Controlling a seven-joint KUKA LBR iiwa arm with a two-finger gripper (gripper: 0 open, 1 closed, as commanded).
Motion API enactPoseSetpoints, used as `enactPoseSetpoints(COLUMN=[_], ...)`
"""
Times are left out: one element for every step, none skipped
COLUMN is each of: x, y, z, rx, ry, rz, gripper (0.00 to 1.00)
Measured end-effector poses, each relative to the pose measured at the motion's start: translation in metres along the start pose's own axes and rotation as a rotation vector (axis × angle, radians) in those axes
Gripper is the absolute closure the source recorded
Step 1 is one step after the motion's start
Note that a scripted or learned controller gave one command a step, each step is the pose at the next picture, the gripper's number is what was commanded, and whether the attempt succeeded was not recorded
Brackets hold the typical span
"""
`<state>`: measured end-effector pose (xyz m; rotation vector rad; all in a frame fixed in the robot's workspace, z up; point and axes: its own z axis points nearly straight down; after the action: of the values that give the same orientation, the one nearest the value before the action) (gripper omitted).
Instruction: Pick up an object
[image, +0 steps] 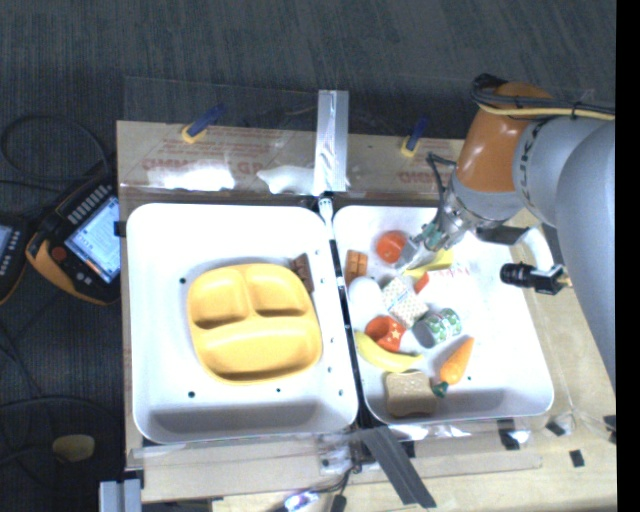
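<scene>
Two white bins (150, 330); one yellow tray (255, 320) in left, one carrot (455, 360), one banana (378, 352) in right; gripper (432, 238) low there, grip state unclear

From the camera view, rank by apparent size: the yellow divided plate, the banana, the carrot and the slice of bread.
1. Yellow divided plate, by far the largest.
2. Banana, though the tomato covers part of it.
3. Slice of bread and carrot look too alike to rank.

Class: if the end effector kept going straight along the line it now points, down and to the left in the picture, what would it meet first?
Most likely the yellow item lying just beneath the end effector, though depth is hard to judge from above.
</scene>
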<state>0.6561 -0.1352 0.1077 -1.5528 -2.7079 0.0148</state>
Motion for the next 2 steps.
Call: enactPoseSetpoints(x=[-0.001, 0.018], y=[0.003, -0.033], z=[-0.003, 0.019], rx=[-0.009, -0.025], ry=[-0.008, -0.021], rz=[0.0, 0.029], gripper=[0.0, 0.0])
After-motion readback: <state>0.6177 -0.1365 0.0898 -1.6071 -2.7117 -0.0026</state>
